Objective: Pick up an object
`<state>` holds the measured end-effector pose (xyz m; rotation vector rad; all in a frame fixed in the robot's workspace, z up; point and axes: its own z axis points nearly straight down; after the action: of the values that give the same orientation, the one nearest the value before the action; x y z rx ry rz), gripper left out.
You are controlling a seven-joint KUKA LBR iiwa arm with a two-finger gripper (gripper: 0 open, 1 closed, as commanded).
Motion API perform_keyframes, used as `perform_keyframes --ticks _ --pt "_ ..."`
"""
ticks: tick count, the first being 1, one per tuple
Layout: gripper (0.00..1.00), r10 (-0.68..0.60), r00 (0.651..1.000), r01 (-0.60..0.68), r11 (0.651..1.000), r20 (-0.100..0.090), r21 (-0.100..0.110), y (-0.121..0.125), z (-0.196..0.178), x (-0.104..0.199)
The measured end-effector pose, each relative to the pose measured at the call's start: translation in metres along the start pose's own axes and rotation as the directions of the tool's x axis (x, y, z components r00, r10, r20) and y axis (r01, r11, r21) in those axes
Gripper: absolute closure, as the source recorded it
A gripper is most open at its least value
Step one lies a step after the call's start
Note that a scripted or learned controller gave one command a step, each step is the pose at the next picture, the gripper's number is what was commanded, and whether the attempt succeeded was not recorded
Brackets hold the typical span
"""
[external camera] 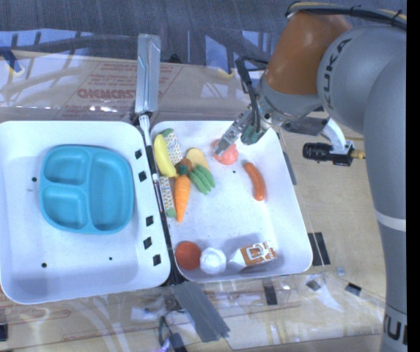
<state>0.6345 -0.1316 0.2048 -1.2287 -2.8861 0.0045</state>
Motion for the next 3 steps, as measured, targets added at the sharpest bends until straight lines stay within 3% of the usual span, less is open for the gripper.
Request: perform_keyframes --ticks 1,2,3 --pt "1.0 -0.153 0.988 0.153 0.988 -0.002 0.0 -0.004 -0.014 0.027" --pt "1.0 0.265 0.964 -0.265 0.964 -0.003 0.004 0.044 -0.003 0.081" --pt "1.0 0.532 0.847 -0.532 0.847 -0.002 0.006 0.019 0.018 0.098"
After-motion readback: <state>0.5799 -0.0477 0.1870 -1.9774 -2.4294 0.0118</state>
